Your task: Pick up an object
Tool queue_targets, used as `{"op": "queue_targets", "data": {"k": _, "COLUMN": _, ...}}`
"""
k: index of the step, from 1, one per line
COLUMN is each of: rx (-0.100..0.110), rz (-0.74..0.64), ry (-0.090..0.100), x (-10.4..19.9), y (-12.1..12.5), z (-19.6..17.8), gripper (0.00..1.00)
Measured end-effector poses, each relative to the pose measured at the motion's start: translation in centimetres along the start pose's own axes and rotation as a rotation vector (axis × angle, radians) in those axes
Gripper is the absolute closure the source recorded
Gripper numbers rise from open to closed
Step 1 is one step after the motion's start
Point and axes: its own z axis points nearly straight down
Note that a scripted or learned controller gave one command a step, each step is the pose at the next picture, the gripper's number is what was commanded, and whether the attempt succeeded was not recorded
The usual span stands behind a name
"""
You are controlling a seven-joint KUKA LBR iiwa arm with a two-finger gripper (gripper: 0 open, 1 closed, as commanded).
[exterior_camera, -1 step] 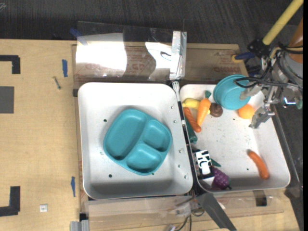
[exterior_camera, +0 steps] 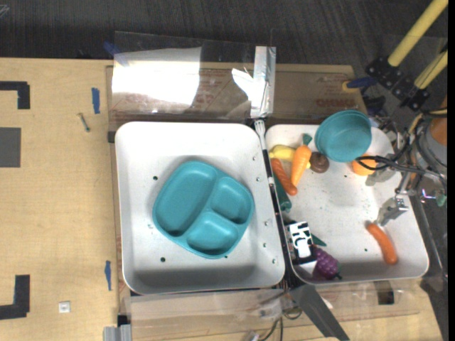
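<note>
Sausage (exterior_camera: 382, 241) lies just below our claw (exterior_camera: 390, 212), long axis slanting down-right; whether the claw is open, we cannot tell.

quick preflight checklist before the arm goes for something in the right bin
1. Hand over the right bin: ok, near its right side.
2. Hand holding nothing yet: cannot tell, too small and cluttered by cables.
3. Close target: ok, orange sausage-shaped toy lies just below the hand, apart from other items.
4. Clear space around that target: ok, bare floor to its left.
5. Far-side clutter: not ok, carrot, yellow piece and teal bowl crowd the top.
6. Left bin: ok, teal divided plate is out of the way.
</note>
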Motion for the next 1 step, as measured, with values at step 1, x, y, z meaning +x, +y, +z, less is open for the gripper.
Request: {"op": "queue_targets", "data": {"k": 1, "rx": 0.003, "rz": 0.009, "ry": -0.016, "x": 4.35, "y": -2.48, "z": 8.79, "gripper": 0.00}}
